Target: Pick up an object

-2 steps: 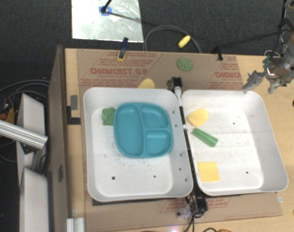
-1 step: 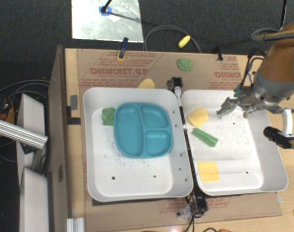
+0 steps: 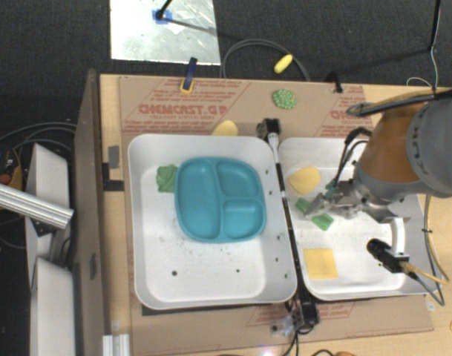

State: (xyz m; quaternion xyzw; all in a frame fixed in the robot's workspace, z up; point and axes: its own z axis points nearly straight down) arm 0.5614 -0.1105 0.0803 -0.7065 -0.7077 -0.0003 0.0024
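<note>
Two white bins sit on my tabletop (image 3: 107, 199): the left bin (image 3: 148, 273) carries a blue divided plate (image 3: 220, 199) over a green scrap (image 3: 166, 177); in the right bin (image 3: 359, 288), the gripper (image 3: 323, 208) hangs above a green block (image 3: 320, 219), between a yellow lump (image 3: 306, 179) and a yellow square (image 3: 320, 262). I cannot tell the fingers' spread.

The arm (image 3: 426, 147) is cut off by the right edge. Part of the right bin (image 3: 344, 284) is covered by the arm. A green piece (image 3: 166, 177) is partly hidden under the blue divided plate (image 3: 220, 199). The pincer (image 3: 331, 205) is blurred among small green objects (image 3: 320, 219); its grip cannot be made out.
</note>
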